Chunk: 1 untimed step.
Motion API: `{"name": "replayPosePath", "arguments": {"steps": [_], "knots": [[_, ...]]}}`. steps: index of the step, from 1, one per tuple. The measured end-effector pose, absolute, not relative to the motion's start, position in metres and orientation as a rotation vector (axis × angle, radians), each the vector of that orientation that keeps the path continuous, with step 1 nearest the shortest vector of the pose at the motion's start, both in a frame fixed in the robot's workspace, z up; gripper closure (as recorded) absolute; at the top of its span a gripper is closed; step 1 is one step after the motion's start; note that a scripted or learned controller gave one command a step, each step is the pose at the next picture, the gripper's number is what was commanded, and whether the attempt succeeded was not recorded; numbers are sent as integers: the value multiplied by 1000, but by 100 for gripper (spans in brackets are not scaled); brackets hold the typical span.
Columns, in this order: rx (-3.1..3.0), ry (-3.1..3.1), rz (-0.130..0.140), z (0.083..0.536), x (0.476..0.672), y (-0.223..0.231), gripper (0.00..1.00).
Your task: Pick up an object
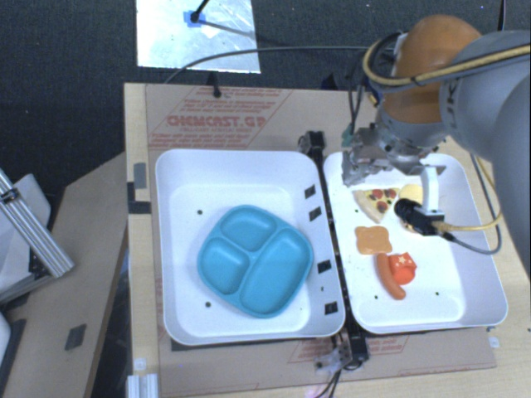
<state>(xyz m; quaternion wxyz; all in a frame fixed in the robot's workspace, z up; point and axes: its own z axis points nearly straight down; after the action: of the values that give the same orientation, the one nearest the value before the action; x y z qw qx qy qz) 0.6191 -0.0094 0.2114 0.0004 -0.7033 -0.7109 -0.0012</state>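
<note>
Two shallow white bins sit side by side on the bench, the left bin (178, 222) in the middle of the frame and the right bin (465, 297) toward the right edge. A blue divided plate (255, 260) lies in the left bin, slightly below its centre. The right bin holds several toy foods: a pizza slice (376, 201) near its upper middle, a yellow piece (410, 192) just right of the slice, an orange toast-like piece (373, 240) below the slice, and a red-orange carrot-like piece (397, 274) lower still, near the bin's middle. The grey arm (489, 98) enters from the upper right, its orange band (431, 52) above the wrist. The gripper (362, 168) hangs over the upper left corner of the right bin, just above and left of the pizza slice, close to it. Whether it touches the slice, and whether it is apart or together, cannot be told from this angle. Nothing is seen clamped in it.
</note>
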Motion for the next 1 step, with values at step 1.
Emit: {"name": "replayPosePath", "arguments": {"steps": [1], "knots": [[-2208, -2231, 0, 204, 600, 41, 100]]}}
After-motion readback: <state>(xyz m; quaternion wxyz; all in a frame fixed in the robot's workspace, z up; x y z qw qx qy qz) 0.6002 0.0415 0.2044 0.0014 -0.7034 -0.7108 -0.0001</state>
